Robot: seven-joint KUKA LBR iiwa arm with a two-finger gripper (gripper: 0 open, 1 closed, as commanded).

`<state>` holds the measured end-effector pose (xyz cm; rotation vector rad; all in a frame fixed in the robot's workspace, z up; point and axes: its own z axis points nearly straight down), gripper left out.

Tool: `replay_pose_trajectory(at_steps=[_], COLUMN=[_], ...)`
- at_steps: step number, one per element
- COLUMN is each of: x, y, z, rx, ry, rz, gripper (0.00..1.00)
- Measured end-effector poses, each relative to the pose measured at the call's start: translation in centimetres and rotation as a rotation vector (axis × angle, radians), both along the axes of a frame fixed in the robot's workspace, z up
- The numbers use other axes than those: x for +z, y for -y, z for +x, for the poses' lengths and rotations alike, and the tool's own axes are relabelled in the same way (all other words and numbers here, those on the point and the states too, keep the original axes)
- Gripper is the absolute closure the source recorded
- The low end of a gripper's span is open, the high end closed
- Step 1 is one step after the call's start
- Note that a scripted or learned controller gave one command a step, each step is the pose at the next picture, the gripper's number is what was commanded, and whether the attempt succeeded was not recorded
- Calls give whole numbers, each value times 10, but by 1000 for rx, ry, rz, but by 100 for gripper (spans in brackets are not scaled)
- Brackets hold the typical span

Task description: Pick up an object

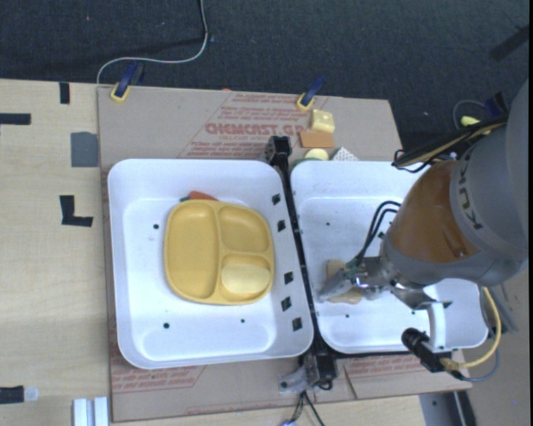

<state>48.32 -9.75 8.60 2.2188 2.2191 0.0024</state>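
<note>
My gripper (338, 284) is down in the right bin (338, 211), near its left wall and front half. A small beige object (343, 296) lies at the fingertips, partly hidden by them. I cannot make out whether it sits between the fingers. In the left bin (133, 238) rests a yellow divided plate (218, 251), with a bit of a red and green thing (198, 196) peeking out behind its far edge.
Small blocks, yellow (322, 119), orange-brown (316, 138) and pale green (315, 155), sit on the cardboard behind the right bin. A black divider (291, 229) runs between the bins. The arm's orange band (431, 224) covers the right bin's right half.
</note>
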Motion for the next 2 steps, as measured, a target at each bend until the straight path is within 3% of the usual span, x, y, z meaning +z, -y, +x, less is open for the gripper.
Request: replay_pose_trajectory(at_steps=[1,2], x=[-1,9], y=[-1,0], z=[16,16], rx=[0,0], ry=[-6,-5], rz=[2,0], gripper=[0,100])
